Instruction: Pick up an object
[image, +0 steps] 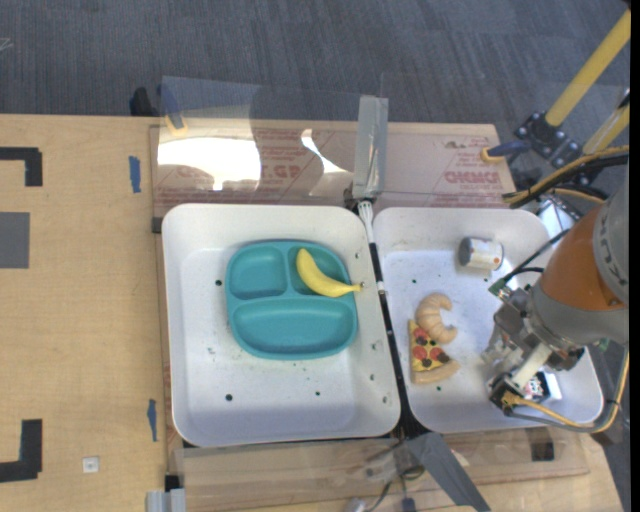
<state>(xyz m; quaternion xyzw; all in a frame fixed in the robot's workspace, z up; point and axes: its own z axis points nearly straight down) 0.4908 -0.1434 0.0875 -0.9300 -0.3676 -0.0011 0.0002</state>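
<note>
One tool (503, 352) hangs low inside the right bin (585, 408); whether it is apart or together cannot be told. Near its left lie a pizza slice (430, 358) and a croissant (436, 314), close together, with a white cylinder (481, 253) farther back. The left bin (190, 330) holds a teal plate (285, 325) carrying a banana (322, 276).

A yellow banana (325, 277) lies curved in the compartment at one o'clock on a teal divided plate (290, 325). The plate sits flat in the middle of the left bin (185, 330). In the right bin (420, 262), a tan croissant (437, 315) lies left of centre. A pizza slice (430, 358) with red toppings lies just beside it at six o'clock. A small white and grey cylinder (480, 254) lies on its side at one o'clock, apart from the croissant.
</note>
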